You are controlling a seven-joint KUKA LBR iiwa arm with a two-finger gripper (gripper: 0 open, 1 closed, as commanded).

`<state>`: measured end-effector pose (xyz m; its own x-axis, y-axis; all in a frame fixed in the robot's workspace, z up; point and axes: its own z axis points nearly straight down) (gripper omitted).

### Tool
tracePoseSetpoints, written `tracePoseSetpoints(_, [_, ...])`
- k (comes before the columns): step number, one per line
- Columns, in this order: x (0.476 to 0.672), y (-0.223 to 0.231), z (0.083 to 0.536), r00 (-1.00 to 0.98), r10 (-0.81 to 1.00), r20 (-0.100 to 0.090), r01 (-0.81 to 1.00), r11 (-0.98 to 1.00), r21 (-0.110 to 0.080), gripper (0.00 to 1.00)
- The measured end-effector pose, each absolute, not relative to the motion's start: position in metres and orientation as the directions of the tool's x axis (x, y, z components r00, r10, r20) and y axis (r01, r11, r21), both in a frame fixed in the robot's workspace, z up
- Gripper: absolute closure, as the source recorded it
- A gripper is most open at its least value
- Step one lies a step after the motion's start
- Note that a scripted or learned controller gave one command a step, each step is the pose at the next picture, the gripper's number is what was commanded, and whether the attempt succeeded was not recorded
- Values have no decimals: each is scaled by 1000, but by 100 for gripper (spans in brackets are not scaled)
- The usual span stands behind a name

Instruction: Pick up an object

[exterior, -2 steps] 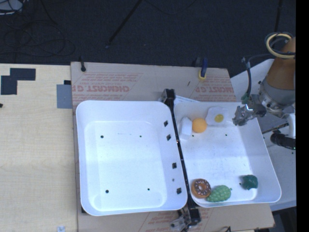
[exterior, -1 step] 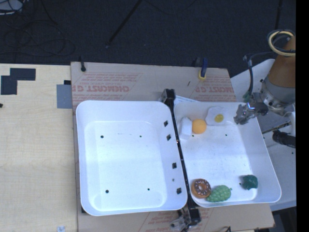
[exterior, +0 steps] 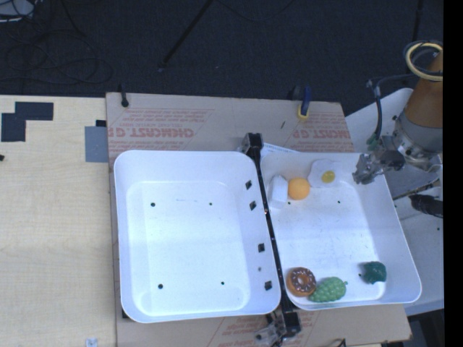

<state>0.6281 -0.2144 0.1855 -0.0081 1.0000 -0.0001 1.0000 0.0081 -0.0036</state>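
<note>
The right bin [exterior: 394, 226] holds several toy foods. An orange ball [exterior: 298, 189] lies at its back left beside a white piece [exterior: 278, 189]. A fried egg [exterior: 325, 173] lies at the back. A donut [exterior: 301, 281] and green grapes [exterior: 329, 290] sit at the front edge, with a dark green piece [exterior: 374, 272] at the front right. My gripper [exterior: 365, 170] hangs over the bin's back right corner, apart from all of these, with nothing visible between its fingers.
The left bin [exterior: 123, 194] sits beside the right one, split from it by a black clamp bar [exterior: 262, 215]. Cardboard [exterior: 181, 125] lies under both bins. A blue-and-yellow clamp [exterior: 304, 105] stands at the cardboard's back edge.
</note>
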Motion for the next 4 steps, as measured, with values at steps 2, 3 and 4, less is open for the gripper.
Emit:
tracePoseSetpoints(2, [628,-215,205,-12,1000,0,1000,12,-4,100])
tracePoseSetpoints(3, [644,-196,184,-2,1000,0,1000,2,-2,100])
tracePoseSetpoints(4, [644,-213,219,0,1000,-1,1000,0,1,100])
